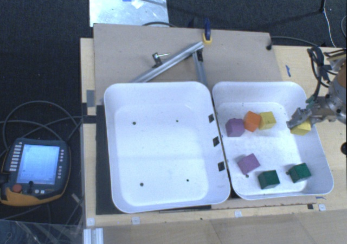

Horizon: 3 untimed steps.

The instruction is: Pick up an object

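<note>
Gripping a yellow block (302, 127) between its fingers, the gripper (300, 122) is seen at the right wall of the right bin (255, 90), with the block raised about level with the rim. A slip is judged the main risk, since the block seems to be caught near its edge and could be knocked loose against the bin wall. Six other blocks (251, 121) are left inside the bin.

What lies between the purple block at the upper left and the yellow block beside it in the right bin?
In the camera view, an orange block sits between the purple block and the yellow block, close against both.
</note>
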Tool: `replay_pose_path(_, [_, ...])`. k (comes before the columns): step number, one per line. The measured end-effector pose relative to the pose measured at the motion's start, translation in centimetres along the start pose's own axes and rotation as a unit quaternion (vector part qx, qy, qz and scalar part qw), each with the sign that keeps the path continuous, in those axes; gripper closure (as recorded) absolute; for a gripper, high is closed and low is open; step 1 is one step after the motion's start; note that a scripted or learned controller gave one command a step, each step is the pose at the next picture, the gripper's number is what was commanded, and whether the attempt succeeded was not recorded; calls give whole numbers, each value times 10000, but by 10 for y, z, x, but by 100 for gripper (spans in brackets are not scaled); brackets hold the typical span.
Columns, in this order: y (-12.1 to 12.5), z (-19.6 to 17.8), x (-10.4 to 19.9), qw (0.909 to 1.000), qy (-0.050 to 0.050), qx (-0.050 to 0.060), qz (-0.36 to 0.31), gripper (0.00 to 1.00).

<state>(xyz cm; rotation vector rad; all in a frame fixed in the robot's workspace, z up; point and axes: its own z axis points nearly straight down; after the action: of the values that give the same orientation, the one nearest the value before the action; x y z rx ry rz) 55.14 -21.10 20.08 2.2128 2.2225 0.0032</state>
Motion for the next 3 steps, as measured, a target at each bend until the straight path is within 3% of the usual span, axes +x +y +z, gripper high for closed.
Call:
replay_pose_path(1, [2, -40, 0, 10000, 1, -1, -5, 100])
replay_pose_path(3, [37, -38, 97, 10000, 15, 16, -28, 100])
